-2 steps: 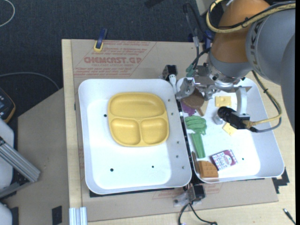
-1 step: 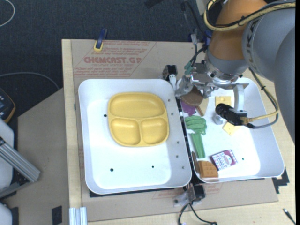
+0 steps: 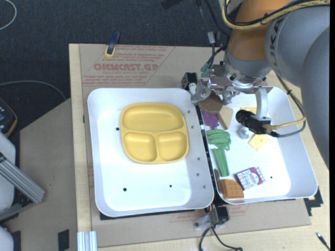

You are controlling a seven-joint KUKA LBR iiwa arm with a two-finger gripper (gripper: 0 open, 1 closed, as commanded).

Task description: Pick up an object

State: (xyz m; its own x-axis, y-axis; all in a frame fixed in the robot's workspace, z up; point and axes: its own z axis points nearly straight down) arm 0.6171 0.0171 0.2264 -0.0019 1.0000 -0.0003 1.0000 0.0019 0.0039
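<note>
My gripper (image 3: pixel 211 92) is low over the far left corner of the right bin (image 3: pixel 293 156), beside the wall shared with the left bin. Right under it lie a brown piece (image 3: pixel 212 105), a purple piece (image 3: pixel 211 120) and a tan wedge (image 3: pixel 226 116), crowded together. Whether it touches any of them is hidden by the gripper body. Nearer the front lie a green toy vegetable (image 3: pixel 220 146), a yellow square (image 3: pixel 258 141), a purple packet (image 3: pixel 249 178) and a brown waffle-like block (image 3: pixel 231 189).
The left bin (image 3: pixel 104 166) holds a yellow divided plate (image 3: pixel 154 131) in its far half. The grey arm with its orange band (image 3: pixel 256 20) comes in from the upper right over the right bin's far edge. A small silver item (image 3: pixel 243 134) lies mid-bin.
</note>
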